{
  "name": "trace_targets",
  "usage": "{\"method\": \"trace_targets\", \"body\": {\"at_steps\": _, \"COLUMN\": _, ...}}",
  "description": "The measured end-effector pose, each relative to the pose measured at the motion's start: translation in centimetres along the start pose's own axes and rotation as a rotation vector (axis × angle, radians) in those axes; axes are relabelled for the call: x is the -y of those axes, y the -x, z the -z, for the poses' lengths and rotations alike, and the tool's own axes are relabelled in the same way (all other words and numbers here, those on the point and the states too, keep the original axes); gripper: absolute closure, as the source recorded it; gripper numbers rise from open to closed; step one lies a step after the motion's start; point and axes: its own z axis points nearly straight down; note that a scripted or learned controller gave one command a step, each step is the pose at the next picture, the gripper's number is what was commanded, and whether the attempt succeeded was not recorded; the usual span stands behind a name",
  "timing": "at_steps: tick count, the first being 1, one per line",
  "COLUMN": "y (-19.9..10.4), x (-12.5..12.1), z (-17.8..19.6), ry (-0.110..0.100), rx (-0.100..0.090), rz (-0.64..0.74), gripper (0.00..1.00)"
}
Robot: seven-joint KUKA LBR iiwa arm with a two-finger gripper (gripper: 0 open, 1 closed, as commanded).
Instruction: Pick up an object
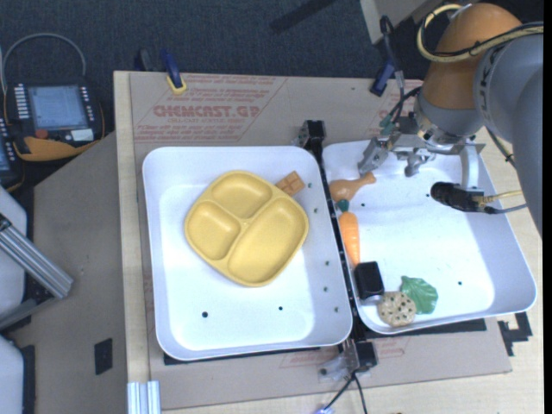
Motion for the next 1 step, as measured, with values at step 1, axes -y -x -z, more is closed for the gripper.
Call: {"method": "trace_targets", "body": {"at_steps": 1, "y": 0.07, "x": -0.32, "z": -4.56, "ry": 0.011, "rx": 0.002, "rz": -0.001, "gripper": 0.00}}
